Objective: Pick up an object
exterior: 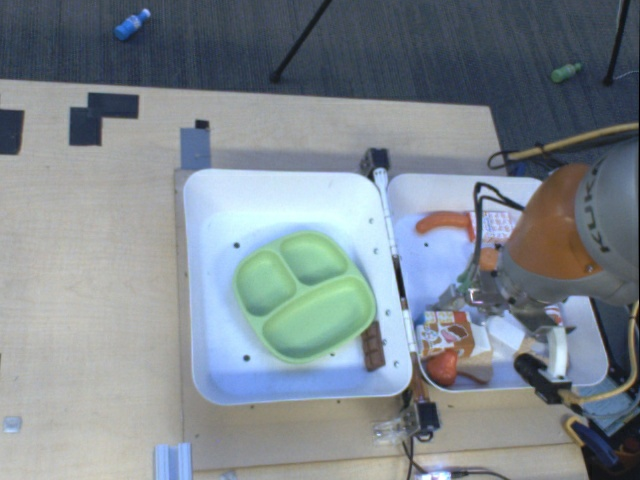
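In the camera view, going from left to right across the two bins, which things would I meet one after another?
Green divided plate → brown bar → printed food packet → grey and orange arm.

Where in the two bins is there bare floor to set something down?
The left bin has bare floor around the green divided plate, widest along its far and left walls. The right bin is crowded: arm, orange item, food packet; a bare patch lies between those two.
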Tool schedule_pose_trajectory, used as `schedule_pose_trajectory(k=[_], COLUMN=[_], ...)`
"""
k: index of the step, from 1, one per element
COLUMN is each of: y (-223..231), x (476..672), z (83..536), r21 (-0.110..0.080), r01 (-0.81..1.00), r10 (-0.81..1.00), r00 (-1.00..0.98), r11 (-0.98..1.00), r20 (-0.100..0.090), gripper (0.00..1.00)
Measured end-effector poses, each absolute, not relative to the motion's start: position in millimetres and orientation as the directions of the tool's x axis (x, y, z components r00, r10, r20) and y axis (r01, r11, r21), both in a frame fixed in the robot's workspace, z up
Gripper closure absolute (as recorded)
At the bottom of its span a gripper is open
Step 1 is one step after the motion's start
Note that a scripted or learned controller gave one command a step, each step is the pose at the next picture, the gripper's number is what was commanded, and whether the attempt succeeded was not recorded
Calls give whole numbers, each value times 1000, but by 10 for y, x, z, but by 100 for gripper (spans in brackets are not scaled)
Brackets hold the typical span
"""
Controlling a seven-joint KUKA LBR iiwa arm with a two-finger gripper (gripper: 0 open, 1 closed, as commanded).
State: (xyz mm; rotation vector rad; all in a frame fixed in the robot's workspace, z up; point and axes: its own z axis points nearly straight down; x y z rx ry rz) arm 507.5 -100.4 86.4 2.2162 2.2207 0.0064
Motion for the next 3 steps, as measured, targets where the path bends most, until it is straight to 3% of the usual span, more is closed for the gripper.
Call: schedule_pose_trajectory(k=[1,2,3], y=[-1003,-487,-1543], x=[5095,5594,5668], z=[979,1851,1591], r21=[11,4,3], r01=[1000,1000,1000], r10=[1000,1000,1000], r00=[-3,-5,-3], r11=[3,5,3], r20=[-1,1,-2], gripper=[100,100,100])
